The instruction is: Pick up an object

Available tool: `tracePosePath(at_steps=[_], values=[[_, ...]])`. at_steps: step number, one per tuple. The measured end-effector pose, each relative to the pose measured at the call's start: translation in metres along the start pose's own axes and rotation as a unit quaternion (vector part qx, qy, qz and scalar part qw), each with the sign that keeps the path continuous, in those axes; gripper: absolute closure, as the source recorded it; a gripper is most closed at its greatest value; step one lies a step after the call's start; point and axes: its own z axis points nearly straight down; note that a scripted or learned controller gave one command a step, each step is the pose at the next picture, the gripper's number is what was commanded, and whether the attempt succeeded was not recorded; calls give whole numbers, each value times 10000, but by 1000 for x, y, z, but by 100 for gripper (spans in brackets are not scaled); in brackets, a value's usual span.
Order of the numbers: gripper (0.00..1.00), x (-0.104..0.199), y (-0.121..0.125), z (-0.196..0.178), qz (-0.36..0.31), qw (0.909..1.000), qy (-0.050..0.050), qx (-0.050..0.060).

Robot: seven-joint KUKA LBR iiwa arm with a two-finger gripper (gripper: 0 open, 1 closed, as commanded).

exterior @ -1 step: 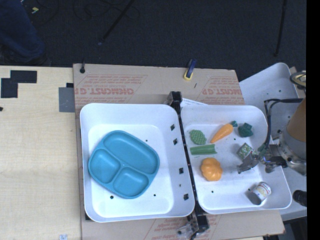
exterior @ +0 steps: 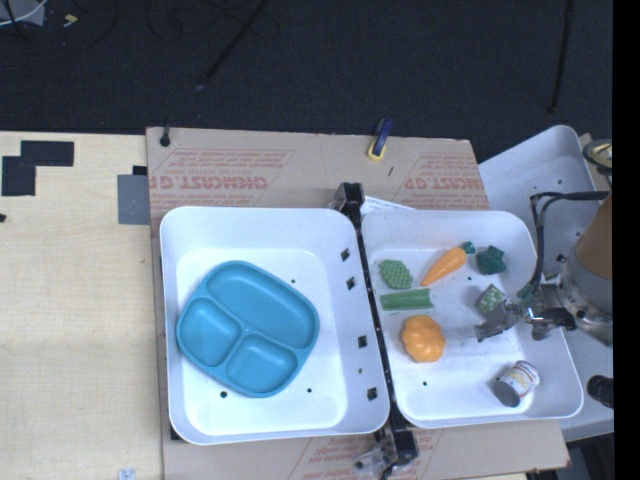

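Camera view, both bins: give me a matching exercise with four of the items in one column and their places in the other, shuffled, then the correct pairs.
Column one:
1. blue divided plate
2. carrot
3. orange pepper
4. small can

Column two:
A. right bin, far part, tilted, beside a dark green piece
B. right bin, near corner on the arm's side, lying on its side
C. left bin, lying flat on the floor
D. right bin, middle, just nearer than the green stick

Pairs: 1-C, 2-A, 3-D, 4-B
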Motion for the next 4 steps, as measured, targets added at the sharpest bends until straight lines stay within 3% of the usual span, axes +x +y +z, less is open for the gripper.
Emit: tracePosePath(at_steps=[2,3,4], values=[[0,-5,1,105,-6,10000,1,-1],[100,-7,2,93,16,10000,2,-11],[100,-7,-2,31,-5,10000,-6,-18]])
